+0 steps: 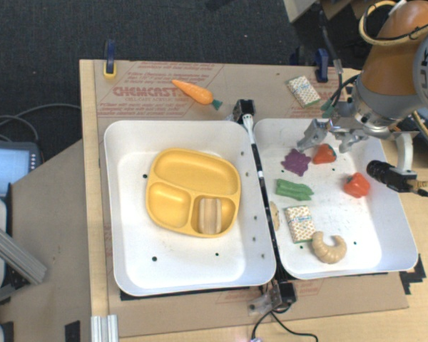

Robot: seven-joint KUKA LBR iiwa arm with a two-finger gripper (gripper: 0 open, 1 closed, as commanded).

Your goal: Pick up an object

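While the arm [396,55] reaches in from the right, its gripper [327,135] hangs over the far part of the right bin [399,251]. The fingers [315,134] stand spread, and a small red-orange object [324,154] lies directly beneath and between them, on the bin floor; whether the fingers touch it cannot be told. A purple piece [295,162] lies just left of that object. Nearer the camera lie a green pod [293,189], a red pepper-like piece [357,184], a patterned packet [299,223] and a tan croissant [329,248]. The left bin [128,262] holds a yellow divided plate [192,191]. A toy carrot [194,92] and a second packet [304,90] rest on the cardboard [150,84] beyond the bins.
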